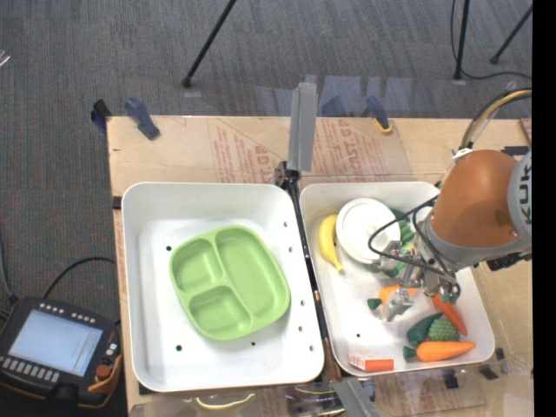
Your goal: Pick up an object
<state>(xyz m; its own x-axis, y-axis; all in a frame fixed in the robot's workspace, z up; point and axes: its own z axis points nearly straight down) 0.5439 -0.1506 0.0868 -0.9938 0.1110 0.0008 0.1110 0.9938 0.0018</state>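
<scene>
Grey carpet [113,50] behind, crossed by dark tripod legs [213,33]. Plywood bench [208,150] with red printed lettering; blue clamps [139,117] along its far edge. Handheld control pendant [56,347] on floor at lower left, cable trailing. Two shallow white bins side by side. Left bin [143,233]: one green divided plate [229,281], lying flat near centre. Right bin [347,341]: banana [328,241] along left wall, just beside white round plate [367,229]; carrot [443,350] near front right corner, touching green leafy toy [434,328]; second carrot [450,313] just behind; small white-and-orange box [372,363] at front wall. End effector [401,298] low over right bin's middle, among cables, beside small orange item [387,292]. Finger state: cannot tell; nothing visibly gripped.
</scene>
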